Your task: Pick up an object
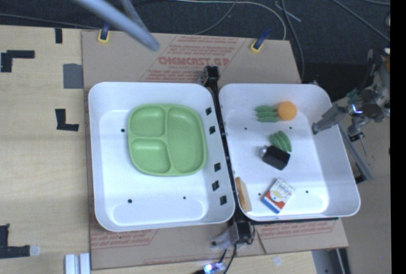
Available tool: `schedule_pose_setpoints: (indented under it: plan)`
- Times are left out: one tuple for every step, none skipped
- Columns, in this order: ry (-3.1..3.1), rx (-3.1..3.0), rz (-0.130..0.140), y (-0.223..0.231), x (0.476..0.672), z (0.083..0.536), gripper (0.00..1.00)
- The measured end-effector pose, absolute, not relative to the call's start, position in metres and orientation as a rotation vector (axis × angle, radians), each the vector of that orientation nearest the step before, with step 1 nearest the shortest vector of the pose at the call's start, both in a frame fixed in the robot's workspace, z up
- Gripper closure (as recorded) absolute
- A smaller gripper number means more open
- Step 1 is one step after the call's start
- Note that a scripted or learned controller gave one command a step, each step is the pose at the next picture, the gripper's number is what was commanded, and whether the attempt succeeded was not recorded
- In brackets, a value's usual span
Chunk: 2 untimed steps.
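- The hand [325, 120] sits at the right edge of the right bin [317, 200], low over its rim, with the arm behind it reaching in from the right.
- I cannot tell whether the hand is spread or pressed together; at this size it is a blur of grey metal, and nothing can be made out between its tips.
- Things to pick all lie in the right bin: an orange ball [287, 110] touching a green piece [267, 114] near the far wall, a second green piece [280, 141] just above a small black block [275, 156], a little red, white and blue box [278, 195] near the front, and a slim brownish stick [242, 194] along the left wall.
- The left bin [111, 139] holds a green divided plate [167, 139].
- Judged from this, the step in hand is the approach: nothing is lifted yet.
- The next move calls for choosing one target and coming down over it. The box stands apart from its neighbours and looks the easier choice; the ball and the black block each have a green piece crowding them.
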<state>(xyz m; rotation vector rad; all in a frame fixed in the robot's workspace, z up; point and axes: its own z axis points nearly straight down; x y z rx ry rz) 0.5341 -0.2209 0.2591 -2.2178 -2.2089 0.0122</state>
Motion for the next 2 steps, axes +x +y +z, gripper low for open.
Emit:
schedule_pose_setpoints:
  plan:
    - [-2.222,-2.22,0.002,-0.22,0.536,0.267,0.0]
    - [-2.222,-2.22,0.003,-0.22,0.546,0.219,0.0]
